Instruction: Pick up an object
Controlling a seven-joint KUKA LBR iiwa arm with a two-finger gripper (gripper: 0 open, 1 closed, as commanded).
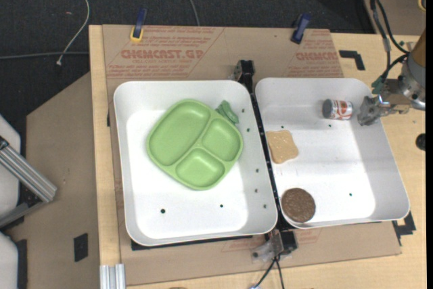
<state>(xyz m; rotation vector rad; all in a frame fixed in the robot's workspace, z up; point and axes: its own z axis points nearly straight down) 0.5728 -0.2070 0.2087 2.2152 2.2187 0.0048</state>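
Observation:
In the right bin (379,166) lie a small silver and red can (337,108) on its side near the back, a tan slice of toast (281,145) by the left wall, and a round brown patty (298,204) at the front left corner. My gripper (369,110) hangs over the right bin's back right part, just to the right of the can and a short gap away from it. The arm comes in from the right edge behind it.
The left bin (135,206) holds a green divided plate (195,143) with a small dark green object (228,112) at its upper right rim. A black divider (260,145) runs between the bins. Cardboard lies under both, with blue clamps at the back.

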